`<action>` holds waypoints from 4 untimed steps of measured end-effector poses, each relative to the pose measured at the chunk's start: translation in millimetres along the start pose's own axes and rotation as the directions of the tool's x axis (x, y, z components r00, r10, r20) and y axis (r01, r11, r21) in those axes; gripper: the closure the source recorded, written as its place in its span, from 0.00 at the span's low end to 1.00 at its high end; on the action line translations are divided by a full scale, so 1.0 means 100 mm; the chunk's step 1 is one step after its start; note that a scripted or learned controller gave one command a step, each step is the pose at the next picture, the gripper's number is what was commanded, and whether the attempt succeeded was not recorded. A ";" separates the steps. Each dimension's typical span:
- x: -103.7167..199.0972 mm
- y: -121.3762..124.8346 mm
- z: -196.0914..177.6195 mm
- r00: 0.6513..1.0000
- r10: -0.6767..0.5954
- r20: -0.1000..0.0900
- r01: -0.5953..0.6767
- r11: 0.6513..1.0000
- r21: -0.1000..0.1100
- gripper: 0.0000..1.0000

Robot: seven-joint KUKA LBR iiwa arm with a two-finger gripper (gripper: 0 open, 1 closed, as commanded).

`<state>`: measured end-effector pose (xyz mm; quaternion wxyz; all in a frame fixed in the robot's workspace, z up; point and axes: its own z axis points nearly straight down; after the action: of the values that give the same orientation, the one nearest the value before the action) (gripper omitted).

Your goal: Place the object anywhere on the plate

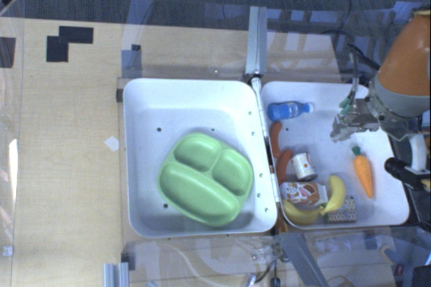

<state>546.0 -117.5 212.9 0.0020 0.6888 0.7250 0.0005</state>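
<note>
Bins sit side by side on the wooden bench. The left bin holds a green plate with three compartments, lying a little toward the front of the bin and slightly turned.

The right bin holds the loose items. A blue bottle lies on its side near the back left corner. Below it, two red sausages lie along the left wall, close to the divider between the bins. Just right of them rests a small can on its side. At the front, a snack packet lies on a yellow banana, which curves along the front wall, and a small grey sponge sits beside the banana's right end. A carrot with a green top lies further right, apart from the rest, pointing toward the front.

The arm reaches in from the right, its orange band above the wrist. The gripper hangs over the back right part of the right bin, between the bottle and the carrot, just above the carrot's green top. Nothing shows between its fingers, and whether they are spread or closed I cannot tell at this size.
</note>
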 end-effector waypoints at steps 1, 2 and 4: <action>0.45 -0.40 0.29 0.940 -0.342 -0.003 0.342 0.940 0.000 1.00; 0.45 0.81 -0.18 0.868 -0.496 0.000 0.496 0.868 -0.002 1.00; 1.70 -0.35 0.29 0.570 -0.822 -0.003 0.822 0.570 -0.002 1.00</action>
<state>502.5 50.6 183.2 0.0009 0.2738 0.9618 0.0009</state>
